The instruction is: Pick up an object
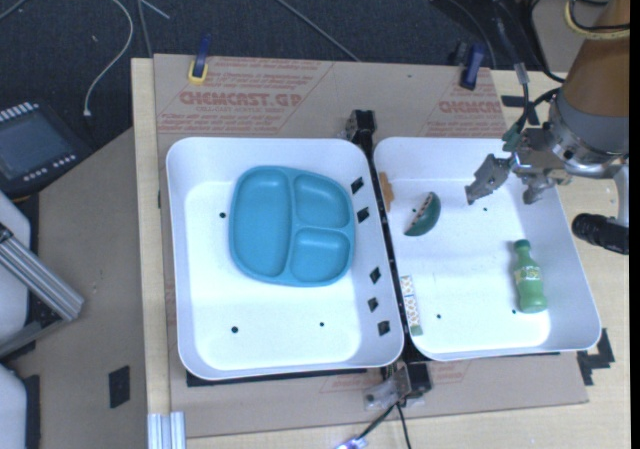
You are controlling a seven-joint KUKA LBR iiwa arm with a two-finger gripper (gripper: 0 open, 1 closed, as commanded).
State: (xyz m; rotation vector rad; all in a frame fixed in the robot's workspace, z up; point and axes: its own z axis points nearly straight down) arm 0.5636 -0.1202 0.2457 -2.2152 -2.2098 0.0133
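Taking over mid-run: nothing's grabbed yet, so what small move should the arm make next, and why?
Probably shift the gripper leftward and down toward the watermelon slice. The gripper hangs over the right bin, holding nothing, and the slice lies apart from the green bottle, closest to its fingers.

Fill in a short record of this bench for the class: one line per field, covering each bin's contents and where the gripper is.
left bin: blue divided plate
right bin: watermelon slice, green bottle lying down, small packet by the left wall
gripper: over the right bin's upper right area, nothing seen between its jaws
arm: enters from the right
bottle and slice: apart, not touching
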